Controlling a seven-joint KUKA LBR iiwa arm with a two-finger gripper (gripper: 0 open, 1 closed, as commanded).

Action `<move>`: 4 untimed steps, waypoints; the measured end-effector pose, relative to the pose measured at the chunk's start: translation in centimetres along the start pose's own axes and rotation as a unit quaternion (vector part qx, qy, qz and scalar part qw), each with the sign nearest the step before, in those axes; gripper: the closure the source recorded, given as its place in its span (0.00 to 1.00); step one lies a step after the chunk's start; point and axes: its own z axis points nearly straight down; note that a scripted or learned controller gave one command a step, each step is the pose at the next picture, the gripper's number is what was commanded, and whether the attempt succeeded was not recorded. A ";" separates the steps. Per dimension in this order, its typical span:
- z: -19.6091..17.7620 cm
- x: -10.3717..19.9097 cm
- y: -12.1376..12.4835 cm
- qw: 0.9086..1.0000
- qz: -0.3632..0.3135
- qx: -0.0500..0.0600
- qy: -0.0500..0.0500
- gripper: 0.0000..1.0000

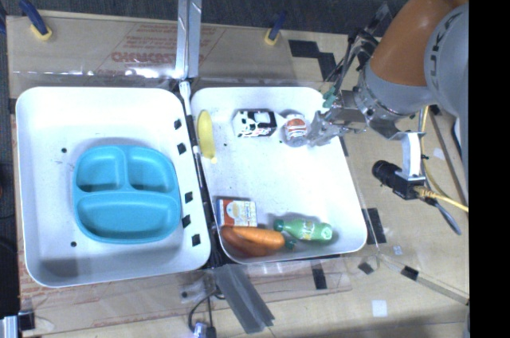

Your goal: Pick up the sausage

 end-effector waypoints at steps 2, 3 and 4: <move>1.1 2.4 7.4 1.000 0.018 0.000 0.000 1.00; -7.4 5.8 9.1 1.000 -0.010 0.000 0.000 1.00; -8.1 14.7 9.6 0.994 -0.106 0.000 0.000 1.00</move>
